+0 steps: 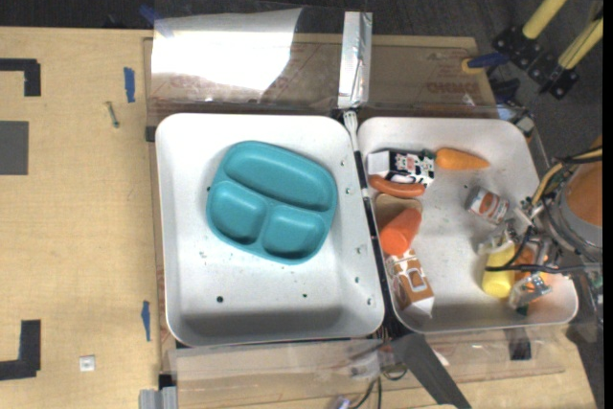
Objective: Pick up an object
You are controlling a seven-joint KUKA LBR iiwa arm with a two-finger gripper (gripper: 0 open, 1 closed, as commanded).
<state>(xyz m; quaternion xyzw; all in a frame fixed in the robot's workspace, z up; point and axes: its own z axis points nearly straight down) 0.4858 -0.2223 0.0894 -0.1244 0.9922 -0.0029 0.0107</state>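
Claw (517, 256) is hovering over the right bin's (450, 230) near-right corner, yellow toy (496, 283) directly beneath; grip state unclear.

The tan worktop (67, 244) is being taken up mostly by two shallow white bins sitting side by side, the left bin (182, 302) and the right bin (450, 316) touching along their inner edges. A few bits of blue tape (128, 83) are being left stuck on the wood.
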